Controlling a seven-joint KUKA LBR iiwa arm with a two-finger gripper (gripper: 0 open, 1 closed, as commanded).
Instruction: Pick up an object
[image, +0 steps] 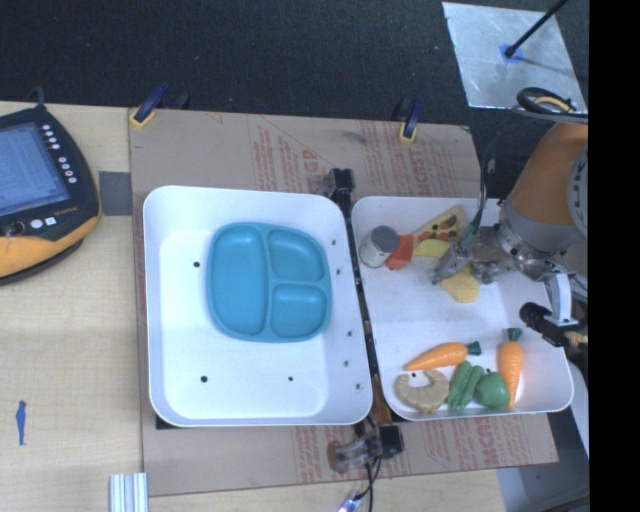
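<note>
Grey two-finger gripper (462, 262) over the right white bin (400, 330)
It hovers at a pale yellow food piece (462, 288) (jaw state cannot be told).

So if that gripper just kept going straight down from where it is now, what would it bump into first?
Probably the pale yellow toy piece lying on the right bin's floor: the gripper hangs just over it, pointing down. Height is hard to judge from this slanted view.

One fixed camera looks down at a slant on both bins (160, 300) — arm (545, 190) entering from right.
</note>
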